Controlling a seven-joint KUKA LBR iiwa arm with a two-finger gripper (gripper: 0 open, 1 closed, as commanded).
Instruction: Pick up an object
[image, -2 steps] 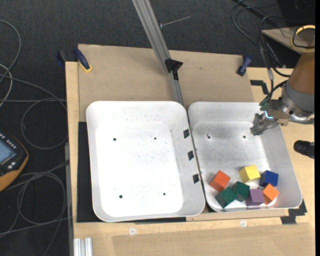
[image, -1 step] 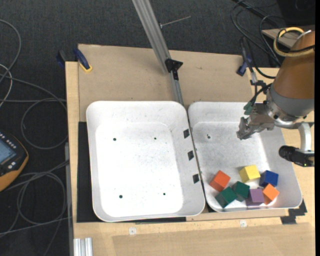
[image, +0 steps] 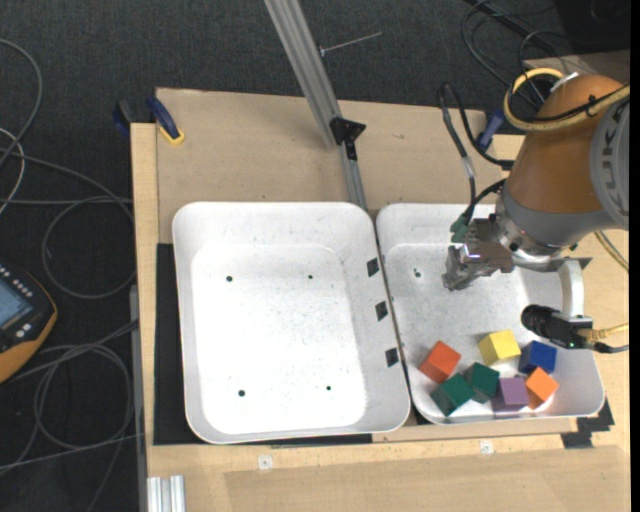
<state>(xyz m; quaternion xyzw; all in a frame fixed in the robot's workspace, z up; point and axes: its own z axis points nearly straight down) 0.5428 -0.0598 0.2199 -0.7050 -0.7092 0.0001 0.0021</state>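
Camera view: gripper (image: 462, 275) hovers above right bin (image: 420, 300).

light: bright, even, from overhead | shadows: soft, faint | glare: white bins (image: 270, 225) slightly washed | focus: mildly soft, grainy

Colours on the bench and in the two bins

Both the left bin (image: 270, 320) and the right bin (image: 420, 300) are white with fine dark speckles and some small black dots. In the right bin lie an orange-red block (image: 440, 360), a yellow block (image: 499, 347), a blue block (image: 539, 355), an orange block (image: 541, 384), a purple block (image: 513, 391) and two dark green blocks (image: 468, 387). The arm (image: 560, 150) has an orange band, and the gripper (image: 464, 268) is grey metal. The bench (image: 250, 140) is pale wood colour; the floor (image: 70, 200) is dark grey with black cables.
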